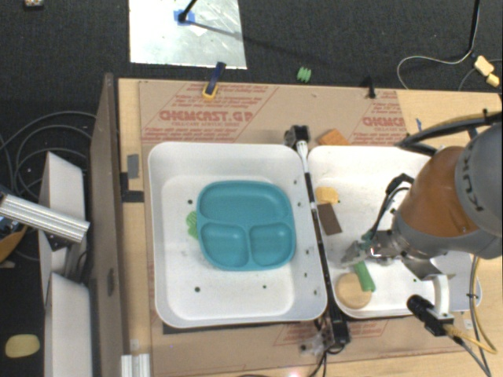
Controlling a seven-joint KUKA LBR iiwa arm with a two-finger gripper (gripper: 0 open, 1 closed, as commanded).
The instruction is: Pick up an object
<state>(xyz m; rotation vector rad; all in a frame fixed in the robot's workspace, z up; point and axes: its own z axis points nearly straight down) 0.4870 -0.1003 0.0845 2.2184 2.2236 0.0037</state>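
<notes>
My gripper (368,250) hangs low over the front left part of the right bin (369,157), below the grey and orange arm (444,203). Just below it a small green stick-shaped object (364,278) lies tilted, its lower end touching a tan round disc (353,292) in the bin's front left corner. Whether the gripper touches the green object cannot be told. A yellow piece (326,196) and a dark brown block (330,221) lie along the bin's left wall.
The left bin (169,210) holds a teal divided plate (245,225) with a green item (191,224) peeking out at its left edge. An orange block (333,137) lies on the cardboard behind the bins. Cables run beside the arm at the right.
</notes>
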